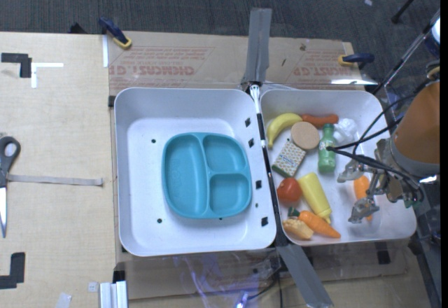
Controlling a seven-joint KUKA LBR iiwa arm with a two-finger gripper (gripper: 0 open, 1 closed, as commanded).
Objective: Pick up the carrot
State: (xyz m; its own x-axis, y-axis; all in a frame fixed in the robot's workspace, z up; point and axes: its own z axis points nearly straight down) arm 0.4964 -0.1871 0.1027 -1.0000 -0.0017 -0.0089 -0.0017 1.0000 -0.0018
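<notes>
A carrot [320, 224], orange and tapered, lies at the front of the right bin [364, 98], beside a yellow piece and a bread-like piece. My gripper [356, 193] hangs over the right part of that bin, right of the carrot and apart from it. Its metal fingers [348, 175] stand apart, straddling a small orange object [360, 187]. I cannot tell whether they touch that object. A second reddish-orange long piece [320, 119] lies at the back of the bin.
The right bin also holds a banana [281, 124], a round tan disc [304, 135], a green bottle [327, 152], a cracker [289, 157], a tomato [289, 190] and a yellow piece [315, 193]. A teal divided plate [207, 175] lies in the left bin [133, 180].
</notes>
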